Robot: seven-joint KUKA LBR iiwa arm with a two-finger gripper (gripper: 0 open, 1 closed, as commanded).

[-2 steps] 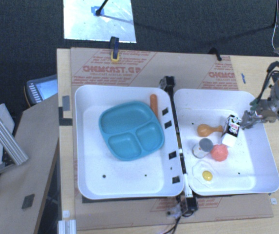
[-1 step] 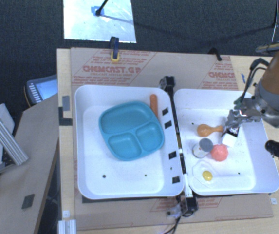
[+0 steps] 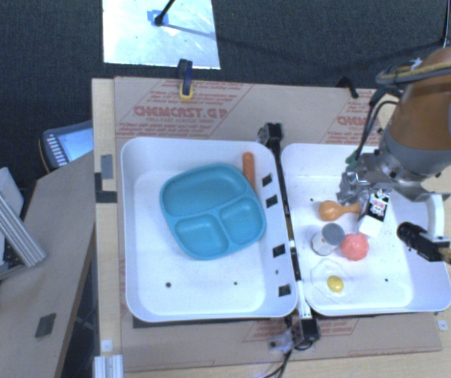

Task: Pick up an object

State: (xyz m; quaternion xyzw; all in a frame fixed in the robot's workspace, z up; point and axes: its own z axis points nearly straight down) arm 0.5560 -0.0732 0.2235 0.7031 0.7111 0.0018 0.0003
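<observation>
Right bin (image 3: 426,290), centre right of the frame, contains the candidate objects. An orange pear-shaped piece (image 3: 334,209) lies in the middle of the bin, just left of the gripper (image 3: 356,186). Below it sits a small grey cylinder (image 3: 331,235), with a pink ball (image 3: 355,246) touching or just beside it on the right. A small white block (image 3: 372,222) with a dark label lies above the pink ball, partly under the arm. A yellow piece (image 3: 334,283) sits near the bin's lower edge, apart from the others.

Gripper hangs over the upper middle of the right bin, close above the orange pear-shaped piece. Cannot tell whether it is spread or closed, or whether it holds anything; metal parts blur together.

Left bin (image 3: 142,290), touching the right bin along the centre line, holds a blue divided tray (image 3: 209,211), tilted relative to the bin walls. An orange carrot-like stick (image 3: 248,168) lies at the tray's upper right corner.

Both bins rest on a cardboard sheet (image 3: 209,109) on the table (image 3: 60,235).
</observation>
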